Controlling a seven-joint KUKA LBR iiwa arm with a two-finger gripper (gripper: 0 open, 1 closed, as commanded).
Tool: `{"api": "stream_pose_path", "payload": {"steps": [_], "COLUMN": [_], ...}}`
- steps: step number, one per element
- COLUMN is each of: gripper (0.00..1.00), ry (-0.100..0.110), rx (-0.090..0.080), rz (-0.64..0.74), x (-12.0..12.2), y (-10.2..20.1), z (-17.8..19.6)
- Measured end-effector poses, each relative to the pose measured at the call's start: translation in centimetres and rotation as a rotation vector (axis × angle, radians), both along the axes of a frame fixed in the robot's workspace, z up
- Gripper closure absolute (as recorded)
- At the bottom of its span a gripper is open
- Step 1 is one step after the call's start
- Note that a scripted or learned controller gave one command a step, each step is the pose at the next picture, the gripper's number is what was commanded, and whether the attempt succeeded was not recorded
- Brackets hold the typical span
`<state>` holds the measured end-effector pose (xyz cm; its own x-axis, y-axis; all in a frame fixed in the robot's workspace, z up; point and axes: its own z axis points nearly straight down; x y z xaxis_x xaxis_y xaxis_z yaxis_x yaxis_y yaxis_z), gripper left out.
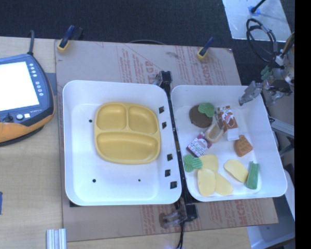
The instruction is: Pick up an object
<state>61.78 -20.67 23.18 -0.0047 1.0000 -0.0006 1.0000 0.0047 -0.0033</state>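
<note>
- At right bin's (264,118) far right corner: gripper (250,93) hangs over the rim, nothing seen held; finger state unclear, cannot tell.
- Right bin holds toy food: brown round piece (199,116), orange-white packet (225,119), yellow slices (212,178), green piece (253,175) near right edge.
- Left bin (78,139): yellow divided tray (127,133), centre.

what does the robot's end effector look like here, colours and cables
At the right bin's upper right corner, the end effector is a small grey metallic piece with pale, angular parts. Behind it sits a cluttered mount with greenish bits and looped black cables. Finer detail is too blurred to tell.
</note>
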Motion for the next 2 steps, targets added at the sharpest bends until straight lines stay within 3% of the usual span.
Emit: {"api": "stream_pose_path", "payload": {"steps": [1,2], "gripper": [0.0,0.0], "ry": [0.008,0.008], "rx": [0.003,0.001], "rz": [0.005,-0.002], "x": [3.1,-5.2], "y": [3.7,3.8], "z": [-12.5,-14.1]}}
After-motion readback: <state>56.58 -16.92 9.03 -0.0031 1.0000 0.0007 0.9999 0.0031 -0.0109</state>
